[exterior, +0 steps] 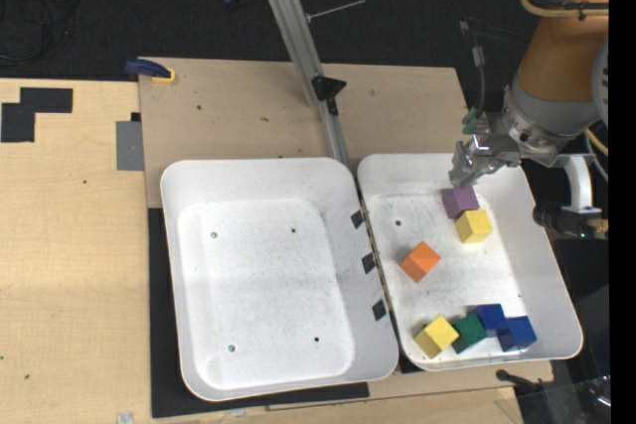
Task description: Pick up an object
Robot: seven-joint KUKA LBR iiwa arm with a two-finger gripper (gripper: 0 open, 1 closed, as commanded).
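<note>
I have the gripper (465,170) hanging over the far edge of the right bin (542,243), just above the purple block (460,202). From this slanted view I cannot tell how the hand is set, and nothing shows clamped in it.

The purple block lies near the bin's far edge, and a yellow block (474,225) touches its near right side. An orange block (420,260) sits alone towards the middle of the bin floor. A second yellow block (435,336), a green block (469,330) and two blue blocks (502,326) crowd together along the near edge. The left bin (199,189) carries none of these.

I judge these blocks to be light, rigid little cubes, likely wood or hard plastic, with flat smooth faces that will not deform. They are not fragile, but a smooth face can slip if pinched off-centre. I would take the purple block across two opposite flat faces, on the pair that keeps clear of the yellow neighbour. The orange block looks easier, with free space on every side.
</note>
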